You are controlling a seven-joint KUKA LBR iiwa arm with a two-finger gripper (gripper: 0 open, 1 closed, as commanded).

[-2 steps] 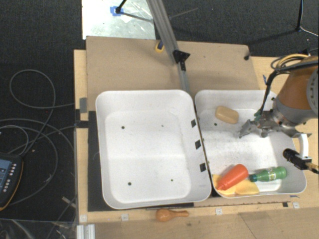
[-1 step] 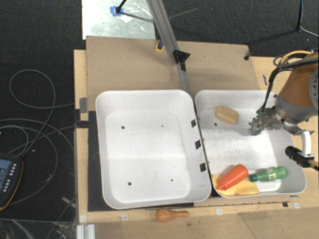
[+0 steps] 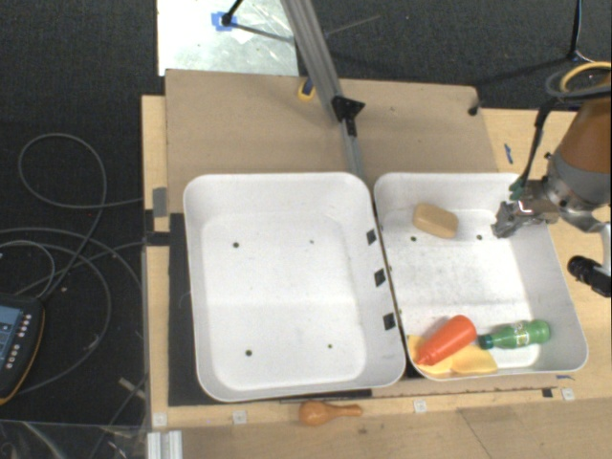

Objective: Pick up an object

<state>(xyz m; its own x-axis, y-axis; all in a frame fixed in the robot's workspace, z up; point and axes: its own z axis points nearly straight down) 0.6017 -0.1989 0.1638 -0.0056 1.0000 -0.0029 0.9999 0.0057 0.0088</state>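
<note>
A flat brown cardboard-covered bench [image 3: 249, 122] is seen from above, and on it two shallow white plastic bins are counted, set side by side and touching along their inner edges. The left bin [image 3: 287, 285] is the larger of the two; small dark dots are marked on its floor. The right bin [image 3: 459, 275] is where the objects are gathered: four are counted.

From the right edge, the grey arm with its orange band [image 3: 585, 151] is brought in over the far right corner of the right bin. The small dark two-finger gripper [image 3: 507, 220] is seen low at the bin's right rim; whether its fingers are spread or closed cannot be told, and nothing is seen between them.

Now the objects, one of each. A tan rounded block [image 3: 435, 221] is lying near the far wall of the right bin, to the left of the gripper and apart from it. Along the near wall, an orange carrot-shaped toy [image 3: 446, 339] is laid at a slant on a flat yellow piece [image 3: 467, 363], and a green bottle with a white label [image 3: 514, 335] is lying on its side just beside them.

Outside the bins, one small brown pear-shaped object [image 3: 325, 411] is resting on the bench's near edge. A grey metal pole [image 3: 316, 51] is slanted across the far side.
</note>
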